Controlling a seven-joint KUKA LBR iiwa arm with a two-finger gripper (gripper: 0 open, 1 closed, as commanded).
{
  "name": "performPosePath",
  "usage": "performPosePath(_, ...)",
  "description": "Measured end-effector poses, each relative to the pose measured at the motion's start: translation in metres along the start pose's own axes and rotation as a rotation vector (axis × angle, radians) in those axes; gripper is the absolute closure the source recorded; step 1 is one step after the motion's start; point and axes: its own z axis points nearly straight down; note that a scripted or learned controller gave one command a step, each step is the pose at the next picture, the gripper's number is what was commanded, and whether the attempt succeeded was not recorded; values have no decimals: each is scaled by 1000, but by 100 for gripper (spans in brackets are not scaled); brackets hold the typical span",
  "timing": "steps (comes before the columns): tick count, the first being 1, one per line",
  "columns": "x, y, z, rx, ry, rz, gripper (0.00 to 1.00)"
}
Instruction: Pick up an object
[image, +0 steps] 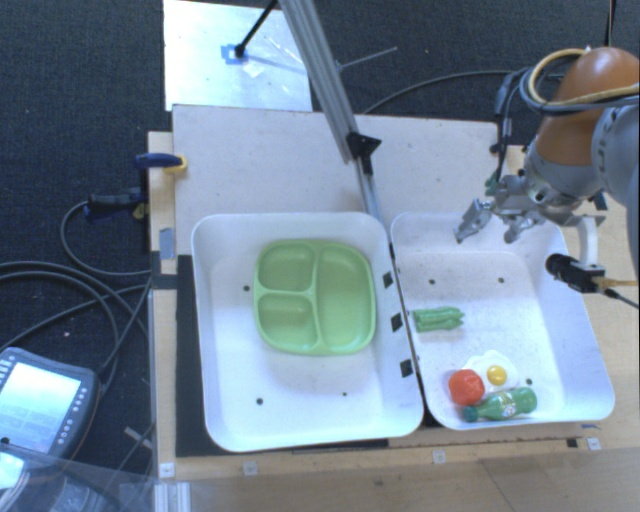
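Fingers (497, 226) spread, nothing between them, poised over the far end of the right bin (575, 330).

Arm (585, 110) enters from the right. Candidates for picking all sit in the right bin: green bean pod (438, 319) near the left wall at mid-bin; red tomato (465, 386), fried egg (492, 371) and green bottle (503, 403) clustered at the near end (bottle lying on its side, touching the tomato). All well apart from the fingers. Left bin (215, 340) holds a green divided tray (315, 297). Both bins rest on the desk (260, 160).
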Motion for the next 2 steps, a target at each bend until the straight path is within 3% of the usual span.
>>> performPosePath(2,4,5,89,0,0,-5,0)
